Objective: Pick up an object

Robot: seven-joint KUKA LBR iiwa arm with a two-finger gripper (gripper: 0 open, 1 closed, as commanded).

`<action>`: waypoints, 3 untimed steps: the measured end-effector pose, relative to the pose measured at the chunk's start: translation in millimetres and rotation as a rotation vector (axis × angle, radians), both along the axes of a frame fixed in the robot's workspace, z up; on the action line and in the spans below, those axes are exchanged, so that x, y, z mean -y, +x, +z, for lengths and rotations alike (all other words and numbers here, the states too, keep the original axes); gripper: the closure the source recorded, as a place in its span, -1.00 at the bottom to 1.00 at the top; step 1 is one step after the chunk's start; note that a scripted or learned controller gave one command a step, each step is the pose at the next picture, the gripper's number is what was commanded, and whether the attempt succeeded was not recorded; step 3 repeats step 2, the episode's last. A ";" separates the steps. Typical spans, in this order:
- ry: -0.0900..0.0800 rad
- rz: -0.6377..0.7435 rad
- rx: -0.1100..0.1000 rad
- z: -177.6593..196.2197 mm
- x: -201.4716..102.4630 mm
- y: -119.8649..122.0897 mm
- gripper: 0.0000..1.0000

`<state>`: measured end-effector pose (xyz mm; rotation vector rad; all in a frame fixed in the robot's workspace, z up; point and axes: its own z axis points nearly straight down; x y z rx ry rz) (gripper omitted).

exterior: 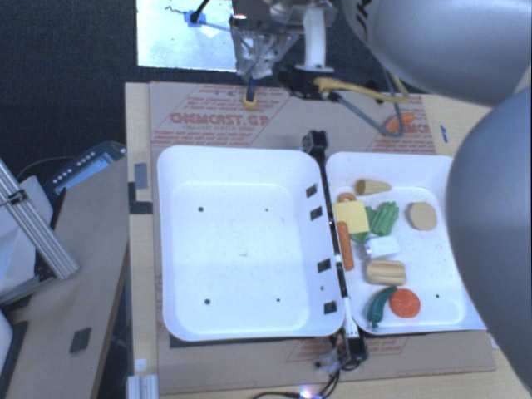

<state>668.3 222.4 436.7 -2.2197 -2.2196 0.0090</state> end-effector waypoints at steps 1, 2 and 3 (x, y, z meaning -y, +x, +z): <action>0.007 0.006 0.016 105.4 -12.9 -41.6 1.00; -0.001 0.001 -0.004 -44.9 -11.3 -43.6 1.00; -0.001 0.001 -0.004 -44.9 -11.3 -43.6 1.00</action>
